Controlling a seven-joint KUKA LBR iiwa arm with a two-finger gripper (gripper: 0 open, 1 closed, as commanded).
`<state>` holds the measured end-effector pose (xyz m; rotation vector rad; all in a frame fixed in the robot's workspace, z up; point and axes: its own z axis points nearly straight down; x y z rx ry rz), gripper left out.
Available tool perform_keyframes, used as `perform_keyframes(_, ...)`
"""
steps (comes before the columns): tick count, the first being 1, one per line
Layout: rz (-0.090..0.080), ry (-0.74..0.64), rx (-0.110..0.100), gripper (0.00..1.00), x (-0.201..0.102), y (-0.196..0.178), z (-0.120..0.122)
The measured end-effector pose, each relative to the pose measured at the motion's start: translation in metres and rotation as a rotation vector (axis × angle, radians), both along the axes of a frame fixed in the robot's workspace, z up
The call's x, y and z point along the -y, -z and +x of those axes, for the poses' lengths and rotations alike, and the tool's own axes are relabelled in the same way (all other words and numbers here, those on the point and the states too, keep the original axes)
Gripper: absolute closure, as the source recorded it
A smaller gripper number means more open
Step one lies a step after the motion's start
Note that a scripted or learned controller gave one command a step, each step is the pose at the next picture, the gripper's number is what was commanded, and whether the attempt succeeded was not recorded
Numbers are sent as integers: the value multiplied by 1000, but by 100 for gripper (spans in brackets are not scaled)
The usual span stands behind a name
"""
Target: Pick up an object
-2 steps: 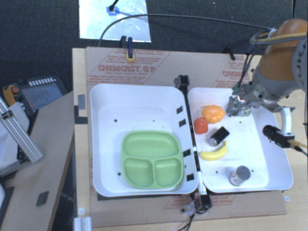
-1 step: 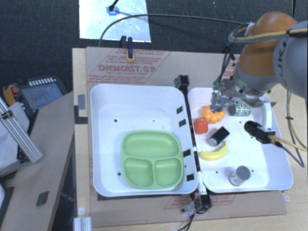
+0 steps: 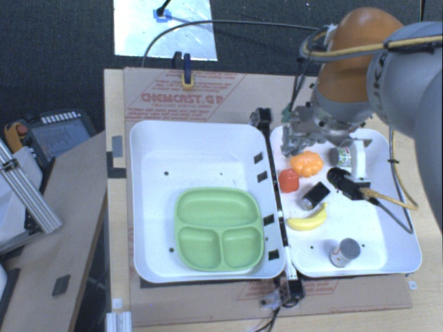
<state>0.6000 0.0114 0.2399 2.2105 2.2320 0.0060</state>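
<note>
Near edge, left bin (image 3: pixel 149 185): green divided plate (image 3: pixel 219 228). Right bin (image 3: pixel 394 244): small grey-capped bottle (image 3: pixel 344 251) nearest, then banana (image 3: pixel 308 218), black block (image 3: pixel 315 194), red cup (image 3: pixel 288 180), orange toy pumpkin (image 3: pixel 306 162).

End effector (image 3: pixel 296 141) hangs at the far end of the right bin, just behind the pumpkin, touching nothing I can make out. Whether it is wide or narrow: cannot tell.

Pumpkin looks the likeliest target. Centre over it first, then descend straight, clear of the cup beside it.

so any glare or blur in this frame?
Camera view: the foil sheet behind the bench glares white; the arm and tool look soft, while the green tray and banana stay sharp with faint shadows.
</note>
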Motion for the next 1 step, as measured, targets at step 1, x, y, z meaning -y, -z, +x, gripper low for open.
perform_keyframes(1, 0, 1, -2, 100, -49, 6, -4)
